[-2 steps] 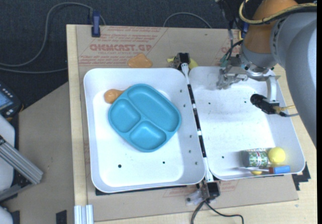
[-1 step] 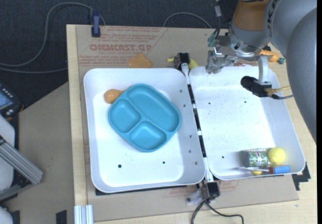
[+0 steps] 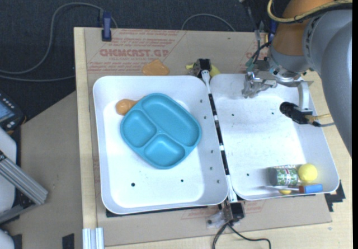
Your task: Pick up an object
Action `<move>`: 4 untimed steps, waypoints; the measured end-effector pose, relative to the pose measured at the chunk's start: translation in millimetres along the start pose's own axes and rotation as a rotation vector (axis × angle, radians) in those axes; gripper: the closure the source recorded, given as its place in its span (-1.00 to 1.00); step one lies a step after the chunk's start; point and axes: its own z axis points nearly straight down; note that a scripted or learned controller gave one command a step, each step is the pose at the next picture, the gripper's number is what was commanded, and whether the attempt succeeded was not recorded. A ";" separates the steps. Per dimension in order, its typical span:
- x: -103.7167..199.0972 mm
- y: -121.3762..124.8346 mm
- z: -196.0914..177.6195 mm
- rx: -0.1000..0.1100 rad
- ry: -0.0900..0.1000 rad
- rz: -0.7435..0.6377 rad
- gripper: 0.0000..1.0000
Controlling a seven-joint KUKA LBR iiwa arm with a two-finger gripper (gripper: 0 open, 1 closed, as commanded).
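Can (image 3: 286, 175), ball (image 3: 307, 173) in right bin (image 3: 263, 136).

Blue divided plate (image 3: 160, 129) in left bin (image 3: 106, 147), arm (image 3: 313, 29) over right bin (image 3: 251, 147)

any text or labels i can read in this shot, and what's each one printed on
"CHEMCAST GP", as best it reads, in large red letters on the brown board under the bins, above the left bin.
A line of smaller red print above it on the same board: too small to read.
The small can in the right bin has a red and green label: too blurred to read.
No other readable text.
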 end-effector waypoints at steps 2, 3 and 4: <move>8.9 -12.6 11.7 0.000 0.000 -0.001 1.00; 73.6 -15.4 -71.0 -0.016 0.001 -0.012 1.00; 1.9 -15.3 1.6 -0.001 0.000 0.000 1.00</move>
